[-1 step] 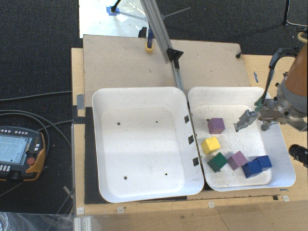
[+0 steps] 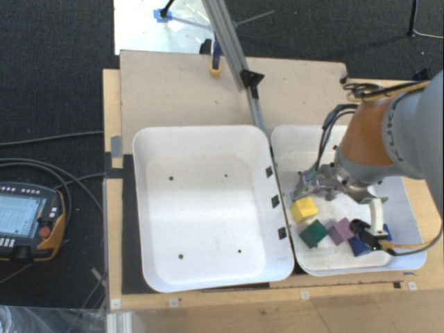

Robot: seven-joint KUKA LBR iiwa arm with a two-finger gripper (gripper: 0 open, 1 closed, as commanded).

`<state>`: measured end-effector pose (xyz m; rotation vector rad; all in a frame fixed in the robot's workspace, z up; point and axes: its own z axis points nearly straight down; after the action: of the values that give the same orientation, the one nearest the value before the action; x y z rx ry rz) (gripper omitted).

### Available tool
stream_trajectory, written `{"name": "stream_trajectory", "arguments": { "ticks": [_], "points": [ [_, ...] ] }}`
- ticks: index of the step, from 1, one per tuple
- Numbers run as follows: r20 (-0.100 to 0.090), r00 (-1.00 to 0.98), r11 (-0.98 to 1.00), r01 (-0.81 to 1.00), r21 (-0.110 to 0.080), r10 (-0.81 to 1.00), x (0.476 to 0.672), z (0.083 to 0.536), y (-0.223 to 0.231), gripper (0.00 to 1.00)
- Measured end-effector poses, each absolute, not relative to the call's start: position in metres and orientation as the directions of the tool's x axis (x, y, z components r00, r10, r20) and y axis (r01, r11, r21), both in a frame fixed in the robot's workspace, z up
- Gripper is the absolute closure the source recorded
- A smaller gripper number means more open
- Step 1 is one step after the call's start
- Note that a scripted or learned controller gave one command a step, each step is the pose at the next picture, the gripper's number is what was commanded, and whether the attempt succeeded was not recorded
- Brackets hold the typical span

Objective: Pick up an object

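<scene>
In the right bin (image 2: 291, 144) lie a yellow block (image 2: 303, 209), a green block (image 2: 313, 233), a purple block (image 2: 340, 230) and a blue block (image 2: 360, 245). My gripper (image 2: 313, 183) hangs low over the bin, just above and slightly right of the yellow block. The arm's orange band (image 2: 366, 136) and grey wrist cover the bin's right half. Nothing is visibly held.
The left bin (image 2: 149, 144) sits beside the right one. A slanted metal pole (image 2: 232, 44) crosses the back of the bench. A teach pendant (image 2: 28, 217) lies on the floor at far left. Cables run along the arm.
</scene>
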<state>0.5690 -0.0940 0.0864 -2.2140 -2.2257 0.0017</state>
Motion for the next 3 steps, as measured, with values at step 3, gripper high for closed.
{"name": "stream_trajectory", "arguments": {
  "ticks": [3],
  "points": [
    [0.0,-0.008,0.008,1.0,0.011,1.0,0.606,0.195,-0.055,0.0]
  ]
}}
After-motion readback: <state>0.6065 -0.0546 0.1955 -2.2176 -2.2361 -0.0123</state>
